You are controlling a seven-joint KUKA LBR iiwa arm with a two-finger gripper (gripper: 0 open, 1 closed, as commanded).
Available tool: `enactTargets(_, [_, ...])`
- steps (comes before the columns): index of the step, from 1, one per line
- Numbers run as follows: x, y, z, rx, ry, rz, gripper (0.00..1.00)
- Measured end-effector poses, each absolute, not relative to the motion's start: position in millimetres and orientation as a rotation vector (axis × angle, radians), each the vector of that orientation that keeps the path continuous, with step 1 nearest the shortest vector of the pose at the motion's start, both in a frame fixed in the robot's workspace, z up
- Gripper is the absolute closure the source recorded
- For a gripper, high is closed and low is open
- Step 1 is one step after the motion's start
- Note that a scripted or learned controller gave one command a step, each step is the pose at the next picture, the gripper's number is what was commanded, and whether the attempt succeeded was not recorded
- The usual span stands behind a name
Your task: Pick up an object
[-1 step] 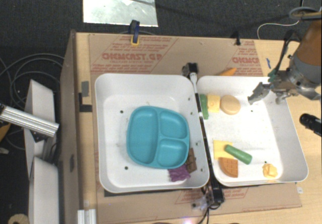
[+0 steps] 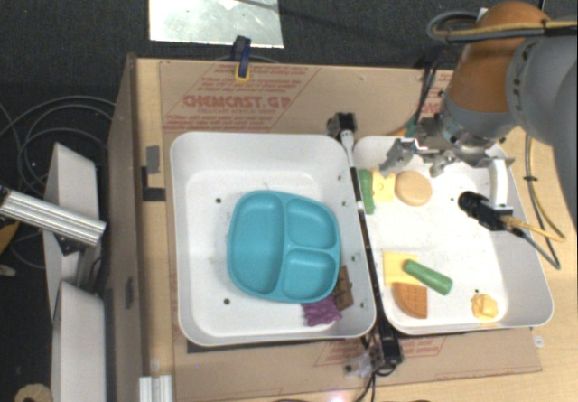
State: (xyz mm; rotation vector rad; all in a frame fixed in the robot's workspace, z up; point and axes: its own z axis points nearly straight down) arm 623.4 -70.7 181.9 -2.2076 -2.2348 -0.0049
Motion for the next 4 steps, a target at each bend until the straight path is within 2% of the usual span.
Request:
enactTargets(1, [671.7, -85.5, 83.9, -2.223, -2.238, -0.008, 0.00])
enactTargets(2, [673.8, -84.9, 101.6, -2.223, -2.243, -0.017, 1.00])
enactTargets(3, [635.8, -95.4, 250.0, -2.229, -2.229, -0.013, 1.00])
enactTargets(4, [625.3, -32.7, 211.9, -2.209, -2.231, -0.002, 1.00])
